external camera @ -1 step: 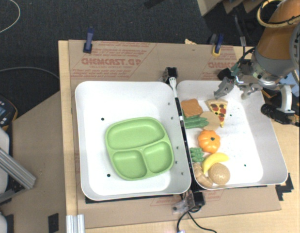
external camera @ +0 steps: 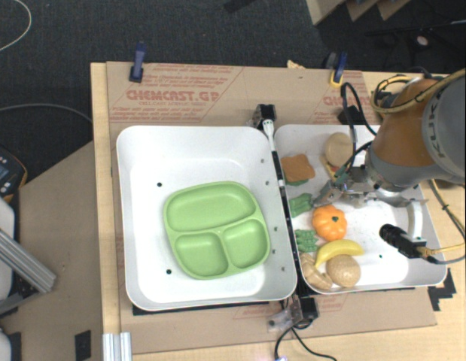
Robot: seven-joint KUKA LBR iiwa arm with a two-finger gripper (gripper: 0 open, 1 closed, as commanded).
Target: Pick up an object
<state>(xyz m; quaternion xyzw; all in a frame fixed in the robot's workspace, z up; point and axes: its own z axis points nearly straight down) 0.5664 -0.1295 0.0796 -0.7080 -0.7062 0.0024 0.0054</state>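
Note:
My gripper (external camera: 338,189) hangs low over the middle of the right bin (external camera: 424,275), just above and behind an orange toy pumpkin (external camera: 329,222). A green leafy piece (external camera: 300,203) lies to its left. A brown toast slice (external camera: 297,168) and a beige bun (external camera: 339,149) sit at the bin's back. At the front lie a yellow banana (external camera: 339,250), a tan round potato (external camera: 344,271), a green broccoli piece (external camera: 306,241) and a pale flat piece (external camera: 315,276). I see nothing between the gripper's tips.
The left bin (external camera: 142,224) holds a green divided plate (external camera: 215,229). The grey arm with its orange band (external camera: 402,126) covers the right bin's back right part. Blue clamps (external camera: 137,62) stand at the bench's far edge.

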